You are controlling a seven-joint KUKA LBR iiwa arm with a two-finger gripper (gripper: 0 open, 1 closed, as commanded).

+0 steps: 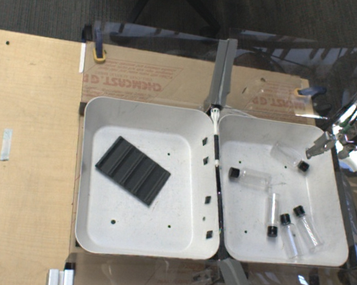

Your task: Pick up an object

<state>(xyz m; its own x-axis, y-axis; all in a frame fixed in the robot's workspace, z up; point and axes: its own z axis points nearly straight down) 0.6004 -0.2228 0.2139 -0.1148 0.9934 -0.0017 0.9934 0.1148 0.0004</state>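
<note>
- dark grey carpet lies beyond the bench, and a pale wooden tabletop (21, 150) runs along the left with a small silvery strip (6, 145) lying on it.
- brown cardboard (147, 79) sits under both bins; red print on it reads mirrored and i cannot make it out for sure.
- an upright grey metal post (224, 73) stands behind the seam between the bins.
- left bin (86, 172) is smooth white plastic with rounded corners; it holds one flat, ribbed, dark grey rectangular panel (133, 170), lying at a slant.
- right bin (341, 248) is the same white plastic, with clear plastic vials scattered in it, each a thin tube with a black cap.
- one vial (249, 176) lies near the bin's left side, cap to the left.
- three vials (288, 228) lie close together toward the front right; their clear bodies are hard to separate against the white.
- a lone black cap (303, 166) lies near the back right, with a faint clear shape (285, 152) beside it.
- my gripper (325, 143) hangs over the right bin's back right corner, metallic and glinting; my fingers taper to a narrow point with nothing seen between them, just beside that lone cap.
</note>
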